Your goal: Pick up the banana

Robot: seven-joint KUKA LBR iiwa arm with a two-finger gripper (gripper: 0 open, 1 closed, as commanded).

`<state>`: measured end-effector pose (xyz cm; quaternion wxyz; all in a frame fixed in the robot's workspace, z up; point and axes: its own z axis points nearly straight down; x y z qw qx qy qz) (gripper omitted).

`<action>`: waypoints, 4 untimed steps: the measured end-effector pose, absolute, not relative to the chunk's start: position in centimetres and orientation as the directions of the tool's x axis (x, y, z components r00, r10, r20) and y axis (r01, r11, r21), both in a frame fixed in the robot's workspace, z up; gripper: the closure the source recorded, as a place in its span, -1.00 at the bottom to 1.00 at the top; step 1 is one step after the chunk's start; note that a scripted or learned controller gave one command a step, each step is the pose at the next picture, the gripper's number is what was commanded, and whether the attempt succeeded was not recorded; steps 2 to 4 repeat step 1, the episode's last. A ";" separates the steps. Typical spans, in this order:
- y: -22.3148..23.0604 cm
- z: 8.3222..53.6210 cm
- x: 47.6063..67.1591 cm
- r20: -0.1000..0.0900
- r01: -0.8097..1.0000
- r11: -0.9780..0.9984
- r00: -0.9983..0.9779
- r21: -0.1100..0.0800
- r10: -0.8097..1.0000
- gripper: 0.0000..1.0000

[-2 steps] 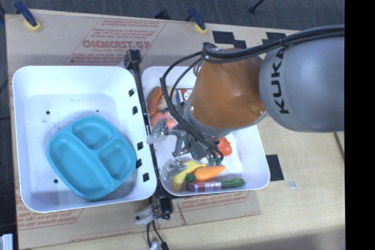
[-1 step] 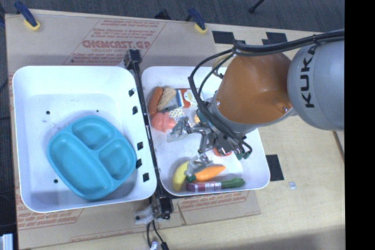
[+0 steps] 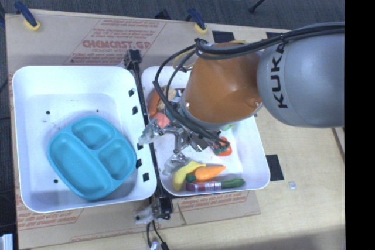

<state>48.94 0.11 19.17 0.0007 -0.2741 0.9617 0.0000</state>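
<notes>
The yellow banana [image 3: 184, 172] lies in the front left corner of the right bin [image 3: 255, 149], touching an orange carrot [image 3: 209, 171] on its right. My gripper [image 3: 162, 151] hangs from the orange wrist just above and behind the banana, near the bin's left wall. It is open, with one fingertip by the divider between the bins and the other just over the banana's upper end. Nothing sits between the fingers. The wrist hides the back half of the right bin.
A blue divided plate [image 3: 91, 154] lies in the left bin [image 3: 35, 91]. In the right bin are a green item [image 3: 232, 182] beside a dark red marker [image 3: 204, 187] along the front wall, a red item [image 3: 223, 150], and an orange-pink item [image 3: 156, 109] at the left wall.
</notes>
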 end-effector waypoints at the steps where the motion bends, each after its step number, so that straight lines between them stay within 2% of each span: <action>1: -3.6 19.2 48.5 -0.002 -0.766 0.643 -0.643 -0.002 -0.766 -1.00; 4: -3.6 19.2 48.5 -0.002 -0.766 0.643 -0.643 -0.002 -0.766 -1.00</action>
